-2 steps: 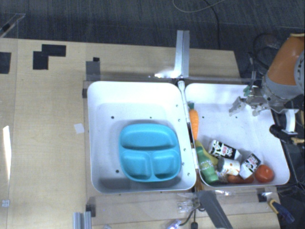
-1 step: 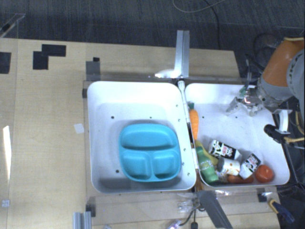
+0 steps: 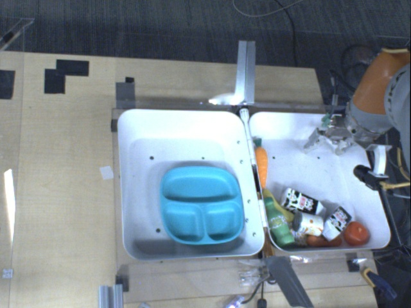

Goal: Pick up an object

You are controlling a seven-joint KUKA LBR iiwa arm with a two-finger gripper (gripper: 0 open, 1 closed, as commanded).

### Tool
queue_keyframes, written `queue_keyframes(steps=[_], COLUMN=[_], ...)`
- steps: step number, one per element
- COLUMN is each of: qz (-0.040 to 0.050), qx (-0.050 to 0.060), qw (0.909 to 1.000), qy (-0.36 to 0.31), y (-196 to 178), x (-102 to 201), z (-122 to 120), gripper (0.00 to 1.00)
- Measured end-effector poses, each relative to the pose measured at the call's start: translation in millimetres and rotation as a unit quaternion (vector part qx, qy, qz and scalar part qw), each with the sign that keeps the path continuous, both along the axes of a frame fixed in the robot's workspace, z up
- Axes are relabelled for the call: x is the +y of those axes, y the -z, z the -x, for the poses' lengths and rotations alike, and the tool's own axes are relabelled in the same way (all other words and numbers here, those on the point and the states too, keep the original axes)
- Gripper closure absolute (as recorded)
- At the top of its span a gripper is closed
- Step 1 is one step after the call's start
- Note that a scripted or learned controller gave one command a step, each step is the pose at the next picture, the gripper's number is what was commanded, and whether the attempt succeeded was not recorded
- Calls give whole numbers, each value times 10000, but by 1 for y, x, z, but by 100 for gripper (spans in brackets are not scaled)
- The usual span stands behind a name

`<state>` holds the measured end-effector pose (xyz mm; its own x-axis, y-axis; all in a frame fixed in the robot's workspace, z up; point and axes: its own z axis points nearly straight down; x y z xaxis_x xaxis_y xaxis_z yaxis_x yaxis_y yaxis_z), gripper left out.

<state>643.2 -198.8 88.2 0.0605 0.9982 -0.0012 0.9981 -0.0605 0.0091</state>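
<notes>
Your hand (image 3: 329,138) hangs over the far part of the right bin (image 3: 286,128), on the right side, with bare white floor under it; its two fingers (image 3: 313,141) look spread apart and they pinch nothing; the things you could pick are well apart from it, all bunched in the near part of that bin.

A carrot (image 3: 261,162) lies along the left wall; it is stiff and a bit smooth, so you should take it across its thin middle. A green bottle (image 3: 277,221) lies on its side near the left corner; it looks round and slippery, so it may roll away when you squeeze. A black and white carton (image 3: 300,201) sits just beside the bottle; it looks light and has flat sides, so I think it is the easy one; close on its two flat faces. A red tomato (image 3: 356,233) sits at the near right corner; it is round and may be soft, so squeeze gently. More small things are packed tight between these; I cannot tell what each one is.

The left bin (image 3: 138,172) holds a blue tray (image 3: 201,204) with three parts; it looks wide and flat, so it is hard to pinch.
</notes>
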Motion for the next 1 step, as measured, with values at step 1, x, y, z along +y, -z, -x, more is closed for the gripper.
queue_keyframes(steps=[1], qz=[-1], qx=[-1], qw=[9985], qy=[542], y=[-118], x=[-3], z=[-24], gripper=[0])
